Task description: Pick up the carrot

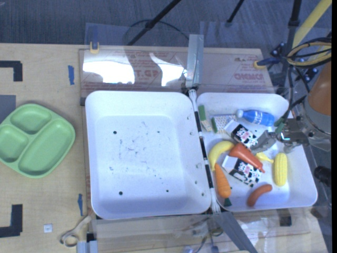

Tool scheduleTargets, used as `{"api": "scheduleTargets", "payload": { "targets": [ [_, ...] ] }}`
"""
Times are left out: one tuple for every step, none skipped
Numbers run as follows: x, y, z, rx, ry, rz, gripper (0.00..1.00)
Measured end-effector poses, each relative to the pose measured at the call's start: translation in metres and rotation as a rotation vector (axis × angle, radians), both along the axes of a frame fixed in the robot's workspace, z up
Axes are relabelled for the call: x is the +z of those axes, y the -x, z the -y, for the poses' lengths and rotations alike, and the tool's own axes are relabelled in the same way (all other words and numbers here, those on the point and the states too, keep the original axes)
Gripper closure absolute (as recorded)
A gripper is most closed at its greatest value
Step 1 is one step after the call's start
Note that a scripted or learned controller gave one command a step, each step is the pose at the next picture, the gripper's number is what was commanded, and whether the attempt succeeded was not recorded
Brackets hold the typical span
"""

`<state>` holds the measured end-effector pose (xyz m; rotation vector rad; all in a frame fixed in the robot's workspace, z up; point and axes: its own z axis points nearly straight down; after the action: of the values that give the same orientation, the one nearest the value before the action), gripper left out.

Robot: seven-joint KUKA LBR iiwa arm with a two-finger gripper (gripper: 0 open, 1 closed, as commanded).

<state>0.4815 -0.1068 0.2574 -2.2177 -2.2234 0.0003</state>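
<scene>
Step in hand: approach, carrot not yet grasped. The small orange plastic carrot with a green stub (222,181) lies in the right-hand shallow white bin (303,191), tight along its left wall near the front-left corner, tip toward the back. A yellow plastic banana (218,151) sits just behind it, a black-and-white patterned carton (242,171) just beside it. The grey two-finger gripper (274,139) hovers toward the bin's right edge, near a yellow corn cob (280,168); can't tell its opening. Next move likely needs a traverse to the left wall, jaws aligned across the carrot; wall clearance looks tight.
</scene>
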Motion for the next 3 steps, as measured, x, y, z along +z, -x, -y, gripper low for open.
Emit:
{"api": "scheduleTargets", "payload": {
  "targets": [
    [-0.104,-0.046,0.009,0.142,0.0,0.001,0.0],
    [-0.095,-0.047,0.009,0.141,-0.001,0.003,1.0],
    [-0.045,-0.082,0.044,-0.027,0.001,0.002,1.0]
  ]
}}
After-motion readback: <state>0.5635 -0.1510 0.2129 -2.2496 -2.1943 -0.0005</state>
